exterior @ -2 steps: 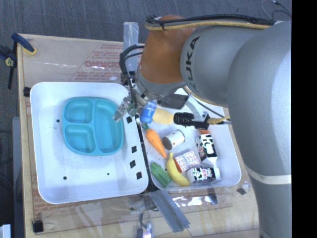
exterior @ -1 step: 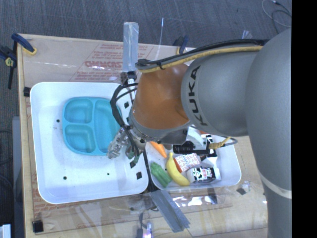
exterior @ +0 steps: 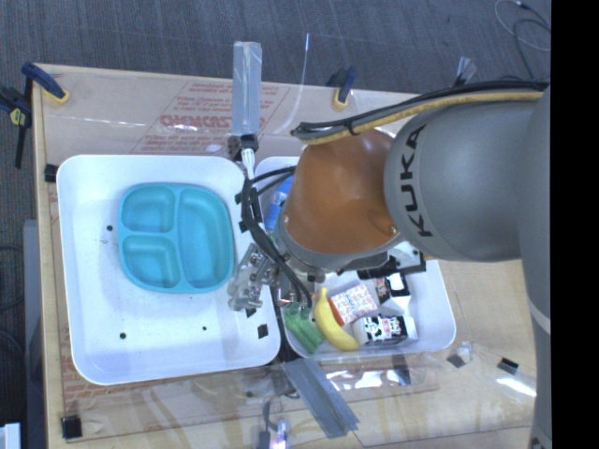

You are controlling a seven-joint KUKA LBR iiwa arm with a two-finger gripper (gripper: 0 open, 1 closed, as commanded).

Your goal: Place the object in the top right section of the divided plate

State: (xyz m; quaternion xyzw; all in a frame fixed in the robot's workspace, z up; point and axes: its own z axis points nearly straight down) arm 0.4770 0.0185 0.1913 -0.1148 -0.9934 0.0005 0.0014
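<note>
The grey arm with its orange band (exterior: 337,195) covers most of the right shallow white bin (exterior: 440,330), hiding whatever lies beneath it. The metal end effector (exterior: 251,286) sits at the divider between the two bins, over the left bin's right edge; it is too small and cluttered to tell how far it is open or whether it has hold of anything. One turquoise divided plate (exterior: 176,237) with three sections lies in the left white bin (exterior: 84,344). Visible in the right bin: one yellow banana (exterior: 329,324), one green object (exterior: 303,329), one red-and-white packet (exterior: 354,302) and one black-and-white packet (exterior: 386,327). Both bins rest on the wooden worktop (exterior: 487,382).
</note>
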